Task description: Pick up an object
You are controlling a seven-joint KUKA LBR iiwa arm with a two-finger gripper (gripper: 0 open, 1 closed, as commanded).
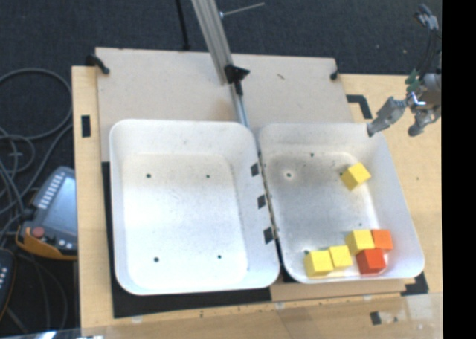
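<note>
The gripper [401, 117] sits at the right edge of the camera view, above the upper right corner of the right bin [394, 174], over the bench [216, 85] rather than over the bin's floor. Its two grey fingers [384, 117] are spread apart with nothing between them, so the jaws stand released and hold no object. All the blocks lie in the right bin, well apart from the gripper. One yellow cube [356, 175] rests alone in the upper right part of that bin, turned at a slant to the bin's walls. The others crowd the bin's lower right corner: a yellow block [320, 262] and a second yellow block [341, 256] lie side by side and touching along the lower wall, a third yellow block [363, 240] sits just above and to the right of them, an orange block [382, 239] is pressed against that one's right side, and a red-orange cube [372, 260] sits just below the pair, close to the wall. The left bin [123, 204] lies beside the right one, their inner walls touching along the middle. A slanted aluminium rail [210, 21] runs from the top of the view down to the gap between the bins. Cables [30, 129] and a handheld pendant [56, 204] lie on the dark floor to the left of the bench.
</note>
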